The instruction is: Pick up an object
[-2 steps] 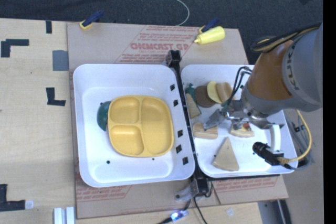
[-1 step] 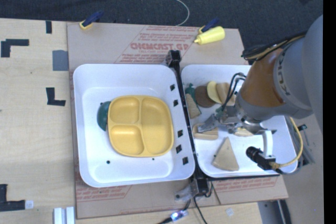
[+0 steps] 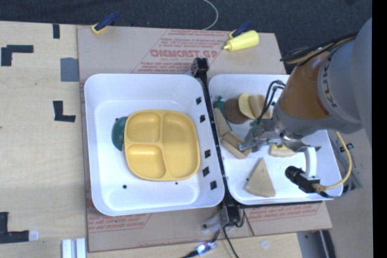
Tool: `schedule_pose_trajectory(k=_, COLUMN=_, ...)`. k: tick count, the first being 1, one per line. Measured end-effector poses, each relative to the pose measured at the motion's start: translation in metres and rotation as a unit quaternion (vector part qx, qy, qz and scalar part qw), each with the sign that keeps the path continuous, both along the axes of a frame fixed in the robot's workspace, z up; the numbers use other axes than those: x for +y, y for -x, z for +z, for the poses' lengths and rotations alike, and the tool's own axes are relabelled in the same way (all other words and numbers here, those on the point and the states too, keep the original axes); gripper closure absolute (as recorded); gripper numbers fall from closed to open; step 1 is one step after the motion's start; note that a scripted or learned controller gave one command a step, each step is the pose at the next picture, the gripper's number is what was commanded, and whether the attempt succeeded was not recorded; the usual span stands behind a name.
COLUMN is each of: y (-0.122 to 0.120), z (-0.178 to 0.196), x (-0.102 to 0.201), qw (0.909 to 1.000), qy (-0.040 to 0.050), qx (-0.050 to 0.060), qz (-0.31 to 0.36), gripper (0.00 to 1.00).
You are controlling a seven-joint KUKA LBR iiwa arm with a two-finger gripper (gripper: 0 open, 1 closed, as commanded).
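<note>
The arm reaches into the right bin (image 3: 338,157), its tool (image 3: 251,141) low over a tan block (image 3: 234,145) near the bin's left wall; whether the tool is open or closed cannot be told. A wedge (image 3: 260,180) lies just below it. The left bin (image 3: 100,130) holds a yellow divided plate (image 3: 162,144) partly covering a green object (image 3: 118,133).

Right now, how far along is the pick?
Done: the arm has reached into the right white bin, with its hand low beside the tan wooden blocks. In hand: nothing visibly lifted, and whether it has a grip is unclear. Left: grasp and raise one piece, perhaps the tan triangular wedge nearby.
</note>
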State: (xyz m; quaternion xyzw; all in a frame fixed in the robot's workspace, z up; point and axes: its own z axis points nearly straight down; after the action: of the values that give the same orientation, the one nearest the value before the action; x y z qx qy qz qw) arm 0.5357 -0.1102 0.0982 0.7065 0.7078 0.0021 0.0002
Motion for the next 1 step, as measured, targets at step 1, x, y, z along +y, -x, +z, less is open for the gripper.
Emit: schedule_pose_trajectory(k=1, y=0.0085, z=0.0576, x=0.0014, qw=1.0000, qy=0.0015, qx=0.001, qz=0.000, gripper=1.00)
